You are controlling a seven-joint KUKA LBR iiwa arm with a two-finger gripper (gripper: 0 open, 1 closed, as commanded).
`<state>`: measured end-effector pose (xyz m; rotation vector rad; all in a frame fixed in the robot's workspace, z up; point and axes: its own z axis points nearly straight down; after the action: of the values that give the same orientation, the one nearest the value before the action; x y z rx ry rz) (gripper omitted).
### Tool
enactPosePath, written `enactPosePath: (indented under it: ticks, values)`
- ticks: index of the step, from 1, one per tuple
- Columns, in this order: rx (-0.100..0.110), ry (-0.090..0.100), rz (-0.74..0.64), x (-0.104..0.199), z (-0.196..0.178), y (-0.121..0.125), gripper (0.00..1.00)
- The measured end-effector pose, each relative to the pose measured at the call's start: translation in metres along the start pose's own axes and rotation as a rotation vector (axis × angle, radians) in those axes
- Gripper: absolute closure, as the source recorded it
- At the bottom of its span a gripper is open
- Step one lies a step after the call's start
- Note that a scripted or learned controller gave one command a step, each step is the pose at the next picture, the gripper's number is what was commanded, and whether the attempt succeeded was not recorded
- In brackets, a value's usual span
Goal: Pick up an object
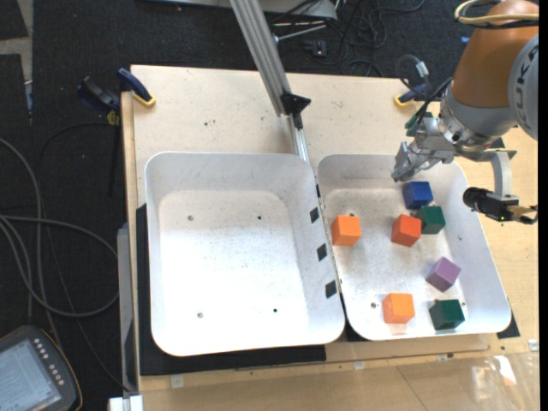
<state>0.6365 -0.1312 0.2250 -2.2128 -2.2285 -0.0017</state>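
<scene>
My gripper (406, 171) hangs over the far side of the right bin (368, 171), just above and left of a blue cube (418, 194). Nothing shows between its fingers. Close to the blue cube lie a dark green cube (432, 219) and a red-orange cube (407, 229). An orange cube (346, 229) rests nearer the bin's left wall. Toward the front sit a purple cube (443, 273), another orange cube (398, 307) and a second dark green cube (447, 313).
The left bin (231, 247) adjoins the right one along a shared ridge. A slanted metal pole (261, 45) crosses the back of the bench. Clamps (133, 86) sit at the bench's far corners.
</scene>
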Motion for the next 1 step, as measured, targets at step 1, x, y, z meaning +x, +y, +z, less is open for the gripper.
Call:
enactPosePath:
  ticks: [1]
  values:
    - [0.000,0.000,0.000,0.0464,-0.0115,-0.0238,1.00]
